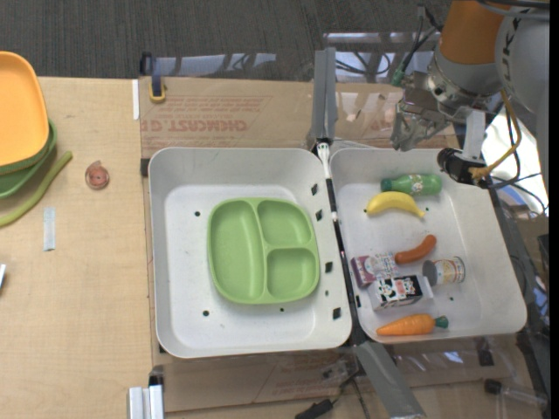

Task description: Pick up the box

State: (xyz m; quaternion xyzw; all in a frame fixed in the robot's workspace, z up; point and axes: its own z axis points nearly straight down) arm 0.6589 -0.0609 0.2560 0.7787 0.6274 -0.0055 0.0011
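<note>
— Where is the robot arm?

— I see it up in the far right corner. The arm [489, 24] is grey with an orange band, and it bends down toward the back edge of the right bin [500, 260]. Its gripper [416, 129] hangs over the back rim of that bin, above the toys and not touching any of them.

— Is the gripper squeezing something?

— I cannot tell if it is open or closed. It looks dark and blurry from here. I see nothing in it.

— Where is the box?

— The box [399, 290] is a little carton, black and white, lying in the right bin near the front. It is well apart from the gripper. A purple and white packet [370, 267] touches it on the back left. An orange carrot [410, 325] lies just in front of it. A small jar [445, 271] sits just to its right, and a sausage [415, 250] lies behind it.

— What else is in there?

— A yellow banana [394, 203] and a green bottle [412, 183] lie near the back, close under the gripper. The left bin [175, 260] holds a green tray with three parts [262, 250].
</note>
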